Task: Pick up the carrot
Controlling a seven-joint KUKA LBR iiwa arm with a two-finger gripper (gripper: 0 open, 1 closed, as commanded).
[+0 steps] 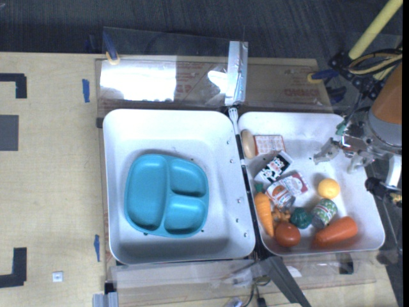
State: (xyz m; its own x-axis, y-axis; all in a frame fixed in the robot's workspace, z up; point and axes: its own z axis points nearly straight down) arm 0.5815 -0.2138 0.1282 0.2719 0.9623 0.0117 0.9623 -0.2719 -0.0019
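You are looking down at two shallow white bins set side by side. The left bin (pixel 121 139) holds a blue divided plate (pixel 166 194). The right bin (pixel 300 123) holds a jumble of toy food at its near end. The carrot (pixel 263 213) lies lengthwise against the right bin's left wall, its lower end touching a red tomato (pixel 287 234) and a crumpled packet (pixel 285 189) just beside it, so a grasp there has little room. A second, redder orange vegetable (pixel 335 231) lies at the near right, beside a green can (pixel 324 212) and a yellow lemon (pixel 328 188). The gripper (pixel 342 149) hangs at the bin's right side, well apart from the carrot, and I cannot tell how its jaws stand.
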